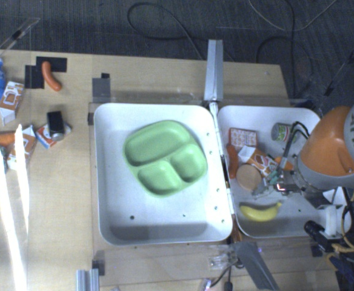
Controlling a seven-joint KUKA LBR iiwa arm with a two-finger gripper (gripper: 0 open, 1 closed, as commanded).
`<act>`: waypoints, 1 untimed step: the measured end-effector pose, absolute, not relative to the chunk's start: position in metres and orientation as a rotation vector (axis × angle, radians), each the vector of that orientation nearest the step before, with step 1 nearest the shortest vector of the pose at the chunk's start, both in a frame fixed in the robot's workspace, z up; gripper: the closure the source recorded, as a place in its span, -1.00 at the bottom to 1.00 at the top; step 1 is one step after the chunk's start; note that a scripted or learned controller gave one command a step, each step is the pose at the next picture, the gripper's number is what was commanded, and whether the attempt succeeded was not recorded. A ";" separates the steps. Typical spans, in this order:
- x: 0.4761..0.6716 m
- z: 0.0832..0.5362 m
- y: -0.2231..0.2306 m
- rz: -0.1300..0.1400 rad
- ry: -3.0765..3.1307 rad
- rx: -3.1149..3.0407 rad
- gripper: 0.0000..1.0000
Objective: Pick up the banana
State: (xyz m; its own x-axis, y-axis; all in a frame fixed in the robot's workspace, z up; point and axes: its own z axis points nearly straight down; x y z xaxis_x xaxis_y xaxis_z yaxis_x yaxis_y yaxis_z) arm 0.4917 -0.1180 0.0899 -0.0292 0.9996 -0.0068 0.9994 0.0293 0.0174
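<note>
The yellow banana (260,211) lies flat near the front wall of the right bin (298,228), its stem end pointing right. My gripper (273,184) hangs just behind and above the banana, over the middle of the right bin, at the end of the grey arm with the orange band (325,147). Nothing yellow shows at the gripper; the banana rests on the bin floor, apart from it.
Left of the gripper sit a round brown item (248,177), an orange and white packet (263,161), a red and white carton (242,138) and a small can (281,131). A green divided tray (165,156) lies in the left bin (113,223). Small toys lie on the bench at far left.
</note>
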 end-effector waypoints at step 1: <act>0.494 0.101 -0.115 0.021 2.247 2.171 1.00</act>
State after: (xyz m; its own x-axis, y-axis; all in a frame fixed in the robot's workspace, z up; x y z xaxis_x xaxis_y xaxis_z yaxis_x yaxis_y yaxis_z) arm 0.4943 -0.1148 0.1007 -0.0343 0.9994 -0.0030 0.9992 0.0343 0.0218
